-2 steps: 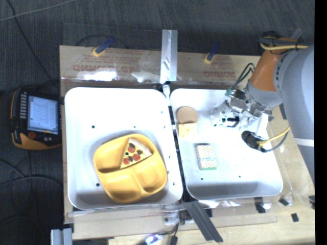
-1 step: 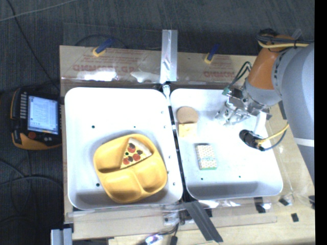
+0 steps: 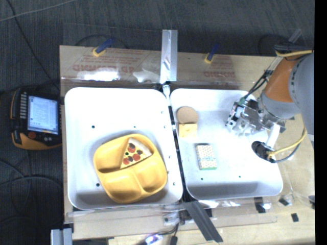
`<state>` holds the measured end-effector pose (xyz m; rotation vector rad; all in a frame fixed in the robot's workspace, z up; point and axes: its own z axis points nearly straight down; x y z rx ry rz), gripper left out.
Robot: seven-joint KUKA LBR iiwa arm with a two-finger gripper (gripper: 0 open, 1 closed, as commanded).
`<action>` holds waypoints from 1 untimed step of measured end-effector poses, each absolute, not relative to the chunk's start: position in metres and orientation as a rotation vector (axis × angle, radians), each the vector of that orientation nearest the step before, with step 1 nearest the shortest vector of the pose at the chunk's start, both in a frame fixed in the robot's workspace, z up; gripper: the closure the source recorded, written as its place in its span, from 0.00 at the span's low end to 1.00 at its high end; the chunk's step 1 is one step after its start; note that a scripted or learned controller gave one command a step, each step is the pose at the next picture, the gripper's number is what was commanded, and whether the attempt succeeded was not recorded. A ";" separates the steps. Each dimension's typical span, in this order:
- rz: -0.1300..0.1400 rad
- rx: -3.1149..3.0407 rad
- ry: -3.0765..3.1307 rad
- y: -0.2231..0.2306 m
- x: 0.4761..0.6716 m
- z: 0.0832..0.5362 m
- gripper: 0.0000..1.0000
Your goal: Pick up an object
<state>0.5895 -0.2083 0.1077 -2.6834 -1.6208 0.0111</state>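
Note:
In the right bin lie three small objects near its left wall: a round brown cookie-like piece, a pale yellow block just below it, and a flat patterned greenish pad nearer the front. My gripper hovers over the right bin's upper right part, well to the right of these objects. Nothing shows between its fingers. The left bin holds a yellow divided plate with a pizza slice on it.
A metal divider post stands behind the joint between the bins. A handheld pendant with a screen lies left of the bench. A cable loop hangs from the arm over the right bin's right edge.

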 end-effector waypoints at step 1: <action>0.033 -2.239 -2.175 -0.200 0.648 0.114 1.00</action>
